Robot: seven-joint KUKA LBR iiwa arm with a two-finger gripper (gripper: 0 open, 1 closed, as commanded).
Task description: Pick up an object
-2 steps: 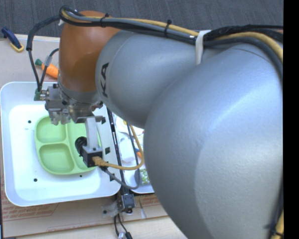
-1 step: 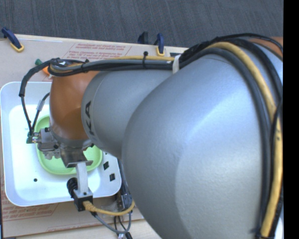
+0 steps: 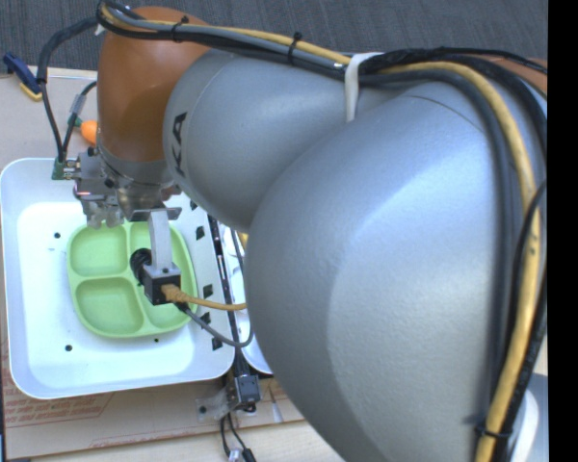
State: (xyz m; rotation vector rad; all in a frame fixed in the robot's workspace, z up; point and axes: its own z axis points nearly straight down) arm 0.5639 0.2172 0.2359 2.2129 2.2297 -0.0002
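1 green divided tray (image 3: 111, 296): flat in left white bin (image 3: 29, 354), near its middle. 1 pincer (image 3: 118, 215): low at tray's far rim, below orange wrist band; open or closed, cannot tell. Grey arm (image 3: 385, 239): overhanging right side.

Dark block letters (image 3: 178, 135) stand on the grey shell of the arm (image 3: 366, 239), just beside the orange band and turned sideways. Only a part shows, reading roughly "KA"; the rest curves out of sight. Faint red print runs in lines on the brown sheet (image 3: 58, 410) along the lower rim of the left bin (image 3: 10, 258), too small and blurred to read.
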